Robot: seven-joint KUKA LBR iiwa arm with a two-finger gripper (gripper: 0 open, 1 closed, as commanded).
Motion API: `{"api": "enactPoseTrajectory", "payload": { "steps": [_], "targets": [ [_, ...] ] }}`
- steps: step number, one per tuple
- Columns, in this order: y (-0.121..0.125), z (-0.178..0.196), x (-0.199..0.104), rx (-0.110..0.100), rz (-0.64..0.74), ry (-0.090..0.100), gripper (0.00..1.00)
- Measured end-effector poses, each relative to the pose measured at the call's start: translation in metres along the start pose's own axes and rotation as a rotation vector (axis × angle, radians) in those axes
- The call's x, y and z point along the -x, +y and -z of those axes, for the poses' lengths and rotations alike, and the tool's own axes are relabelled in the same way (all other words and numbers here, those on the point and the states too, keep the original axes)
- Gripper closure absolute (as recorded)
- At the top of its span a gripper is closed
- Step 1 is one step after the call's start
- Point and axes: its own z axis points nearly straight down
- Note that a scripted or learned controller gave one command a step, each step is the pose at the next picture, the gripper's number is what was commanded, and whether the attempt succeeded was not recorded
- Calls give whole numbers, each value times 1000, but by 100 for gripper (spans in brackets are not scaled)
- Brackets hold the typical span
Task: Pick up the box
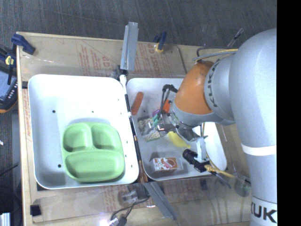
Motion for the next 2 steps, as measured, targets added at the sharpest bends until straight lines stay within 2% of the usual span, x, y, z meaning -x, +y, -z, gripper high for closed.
{"api": "enactPoseTrajectory", "payload": {
  "steps": [1,2],
  "targets": [
    [-26,125,-77,7,50,1,100],
    [19,89,-97,3,-182,1,100]
  ]
}}
